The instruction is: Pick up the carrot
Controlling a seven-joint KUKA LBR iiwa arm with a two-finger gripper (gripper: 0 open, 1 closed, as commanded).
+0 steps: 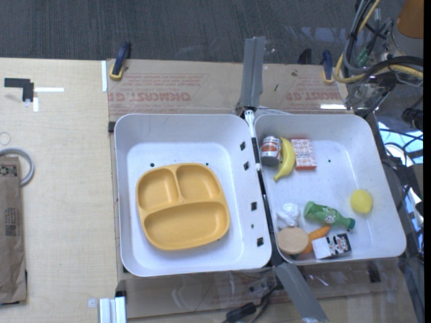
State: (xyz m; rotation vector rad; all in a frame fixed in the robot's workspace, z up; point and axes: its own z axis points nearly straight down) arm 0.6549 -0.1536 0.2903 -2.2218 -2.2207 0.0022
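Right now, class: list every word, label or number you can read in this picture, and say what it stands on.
"CHEMCEST" or similar, upside down, uncertain: printed twice in red on the cardboard sheet behind the bins.
Small box beside the carrot: label too small to read.
Can, green bottle, red-and-white packet: print blurred.

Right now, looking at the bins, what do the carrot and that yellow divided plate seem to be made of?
The carrot looks like moulded plastic toy food: even orange, smooth skin, though it is small and partly tucked among other items, so that is a guess. The yellow divided plate looks like matte plastic or silicone: one uniform colour, soft rounded compartment walls, no bright glare.
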